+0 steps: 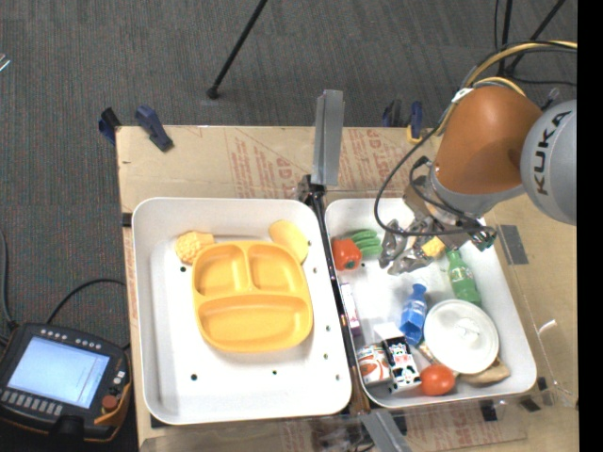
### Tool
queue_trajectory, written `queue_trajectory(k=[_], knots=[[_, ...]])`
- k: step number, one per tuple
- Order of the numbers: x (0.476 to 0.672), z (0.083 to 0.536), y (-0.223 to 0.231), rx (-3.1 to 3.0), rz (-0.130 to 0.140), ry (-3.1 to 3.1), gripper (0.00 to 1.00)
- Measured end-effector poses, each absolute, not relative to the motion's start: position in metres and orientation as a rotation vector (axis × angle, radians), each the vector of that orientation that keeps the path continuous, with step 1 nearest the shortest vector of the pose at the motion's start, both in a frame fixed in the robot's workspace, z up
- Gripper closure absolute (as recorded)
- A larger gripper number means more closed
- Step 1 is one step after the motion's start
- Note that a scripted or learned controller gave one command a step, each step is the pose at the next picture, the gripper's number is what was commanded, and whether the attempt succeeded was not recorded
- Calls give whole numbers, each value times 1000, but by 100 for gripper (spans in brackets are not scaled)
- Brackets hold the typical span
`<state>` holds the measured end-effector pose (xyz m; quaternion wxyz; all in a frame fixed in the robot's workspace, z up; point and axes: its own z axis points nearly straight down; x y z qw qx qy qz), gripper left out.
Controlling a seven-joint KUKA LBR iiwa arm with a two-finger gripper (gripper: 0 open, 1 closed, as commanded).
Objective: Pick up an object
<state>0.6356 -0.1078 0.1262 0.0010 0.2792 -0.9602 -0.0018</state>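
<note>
My gripper (403, 255) hangs low over the upper middle of the right bin (521, 328), with its dark fingers apart and nothing between them. A small yellow object (433, 247) lies just to its right. To its left lie a red pepper (345, 253) and a green item (366, 242). A green bottle (462, 277) lies right of the gripper, and a blue bottle (414, 314) sits below it. The arm's orange band (480, 139) hides the bin's top right corner.
The right bin also holds a white bowl (461, 335), two small cartons (388, 365), a red tomato (437, 380) and a slim box (350, 314) along its left wall. The left bin (151, 347) holds a yellow divided plate (252, 295) and two yellow toy foods (193, 246) (290, 238).
</note>
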Motion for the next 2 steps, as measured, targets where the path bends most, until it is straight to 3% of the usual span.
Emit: queue_trajectory(k=[1, 2], knots=[[646, 224, -112, 800, 7, -3054, 100], [645, 86, -152, 803, -5, -3039, 100]])
